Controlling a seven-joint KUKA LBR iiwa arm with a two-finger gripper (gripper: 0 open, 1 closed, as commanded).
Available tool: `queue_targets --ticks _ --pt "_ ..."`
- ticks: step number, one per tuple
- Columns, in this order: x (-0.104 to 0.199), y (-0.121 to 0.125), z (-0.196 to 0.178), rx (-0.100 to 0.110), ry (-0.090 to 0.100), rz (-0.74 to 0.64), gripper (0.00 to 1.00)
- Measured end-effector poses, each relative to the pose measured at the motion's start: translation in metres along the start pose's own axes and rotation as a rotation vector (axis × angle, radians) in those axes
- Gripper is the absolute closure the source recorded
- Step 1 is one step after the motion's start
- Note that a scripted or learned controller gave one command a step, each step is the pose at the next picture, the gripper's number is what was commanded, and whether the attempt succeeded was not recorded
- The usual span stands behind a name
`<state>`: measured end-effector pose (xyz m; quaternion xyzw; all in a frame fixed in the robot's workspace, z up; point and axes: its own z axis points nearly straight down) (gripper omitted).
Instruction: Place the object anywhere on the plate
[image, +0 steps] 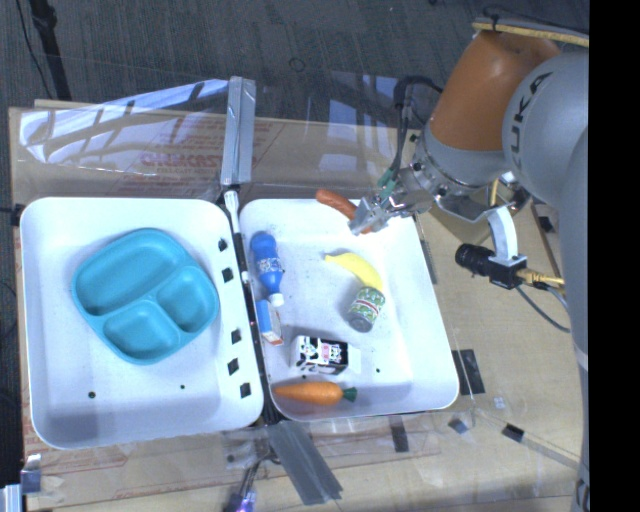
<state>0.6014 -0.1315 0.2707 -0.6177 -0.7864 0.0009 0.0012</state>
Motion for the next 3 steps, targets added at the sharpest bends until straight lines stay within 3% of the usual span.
queue_targets --ticks 1,2,3 --pt "0.085 -0.001 0.081 0.003 0.001 0.121 1.00" --pt "0.163 -0.004 0.070 0.001 0.000 -0.021 1.00" --pt "0.163 -0.004 0.070 0.002 0.000 -0.021 0.00"
